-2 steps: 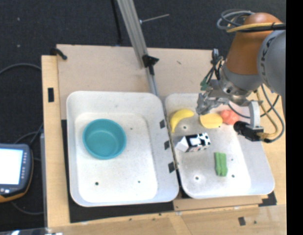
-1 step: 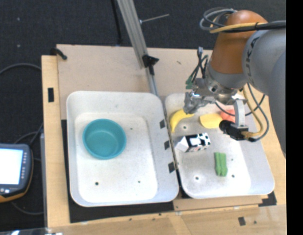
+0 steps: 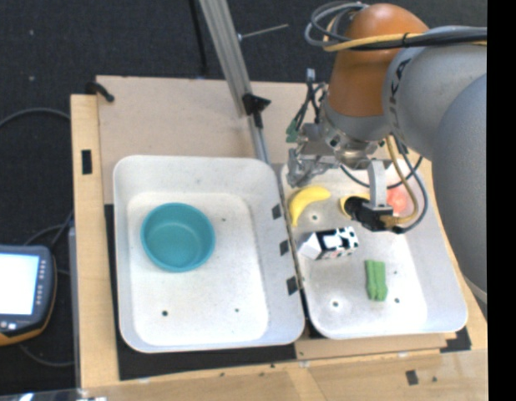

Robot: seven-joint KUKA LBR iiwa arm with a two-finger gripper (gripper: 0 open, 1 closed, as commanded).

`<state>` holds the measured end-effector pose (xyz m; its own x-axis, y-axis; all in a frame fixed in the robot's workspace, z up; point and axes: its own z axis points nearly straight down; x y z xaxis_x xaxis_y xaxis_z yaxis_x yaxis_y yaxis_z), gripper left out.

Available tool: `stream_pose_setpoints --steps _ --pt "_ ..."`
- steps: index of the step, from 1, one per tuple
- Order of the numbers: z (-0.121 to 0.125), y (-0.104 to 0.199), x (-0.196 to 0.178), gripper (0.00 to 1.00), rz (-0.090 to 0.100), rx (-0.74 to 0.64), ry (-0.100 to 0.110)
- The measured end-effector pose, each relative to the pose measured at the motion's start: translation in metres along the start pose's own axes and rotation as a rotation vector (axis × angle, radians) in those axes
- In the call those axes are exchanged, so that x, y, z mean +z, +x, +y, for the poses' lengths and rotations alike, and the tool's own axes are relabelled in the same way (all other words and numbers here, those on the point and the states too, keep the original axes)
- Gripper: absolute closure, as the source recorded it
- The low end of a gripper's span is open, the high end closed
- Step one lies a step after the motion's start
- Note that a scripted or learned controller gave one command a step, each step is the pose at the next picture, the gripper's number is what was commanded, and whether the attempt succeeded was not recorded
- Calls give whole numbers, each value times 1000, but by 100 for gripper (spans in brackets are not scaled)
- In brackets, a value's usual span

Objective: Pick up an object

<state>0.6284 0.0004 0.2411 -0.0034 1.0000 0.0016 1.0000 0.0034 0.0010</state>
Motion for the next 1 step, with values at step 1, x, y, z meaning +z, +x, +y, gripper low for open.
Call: stream_pose_setpoints --steps 1 --pt "15 46 7 100 -1 -1 0"
